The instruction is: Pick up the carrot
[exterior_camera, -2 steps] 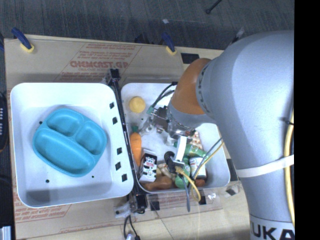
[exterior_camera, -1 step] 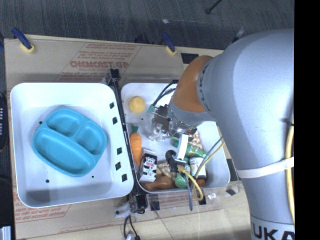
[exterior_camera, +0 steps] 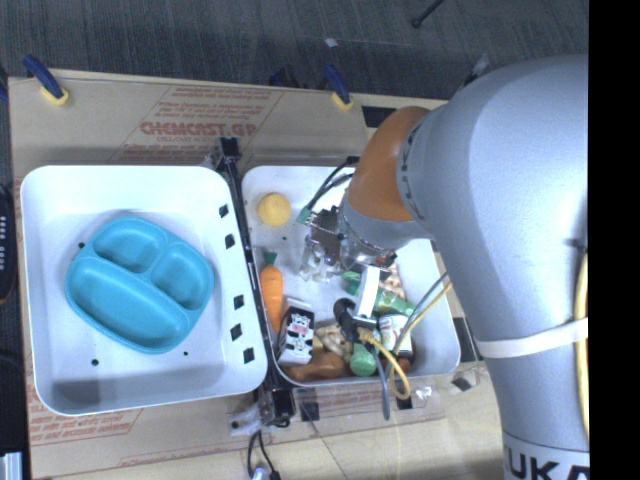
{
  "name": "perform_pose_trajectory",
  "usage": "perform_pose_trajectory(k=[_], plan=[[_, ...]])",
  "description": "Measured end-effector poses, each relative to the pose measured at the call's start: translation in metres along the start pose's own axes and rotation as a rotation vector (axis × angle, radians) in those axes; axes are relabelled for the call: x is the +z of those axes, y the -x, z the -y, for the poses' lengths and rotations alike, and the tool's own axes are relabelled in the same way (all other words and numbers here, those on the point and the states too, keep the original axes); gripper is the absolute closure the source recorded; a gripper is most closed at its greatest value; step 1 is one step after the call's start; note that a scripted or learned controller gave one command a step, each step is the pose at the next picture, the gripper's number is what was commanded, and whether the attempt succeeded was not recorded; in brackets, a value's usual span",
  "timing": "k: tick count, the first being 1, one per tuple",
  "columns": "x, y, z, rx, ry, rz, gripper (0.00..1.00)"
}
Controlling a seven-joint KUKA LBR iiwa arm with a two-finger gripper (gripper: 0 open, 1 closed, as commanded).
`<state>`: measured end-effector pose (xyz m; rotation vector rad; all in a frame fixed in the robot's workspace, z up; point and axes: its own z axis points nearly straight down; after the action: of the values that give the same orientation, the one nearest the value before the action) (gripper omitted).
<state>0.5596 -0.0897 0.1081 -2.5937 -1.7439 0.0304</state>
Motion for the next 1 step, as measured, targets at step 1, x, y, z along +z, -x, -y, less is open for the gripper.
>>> perform_pose_trajectory(k=[1], plan=[[-0.0088, -0.0007, 0.0010, -0.004, -0.006, 0.000, 1.00]])
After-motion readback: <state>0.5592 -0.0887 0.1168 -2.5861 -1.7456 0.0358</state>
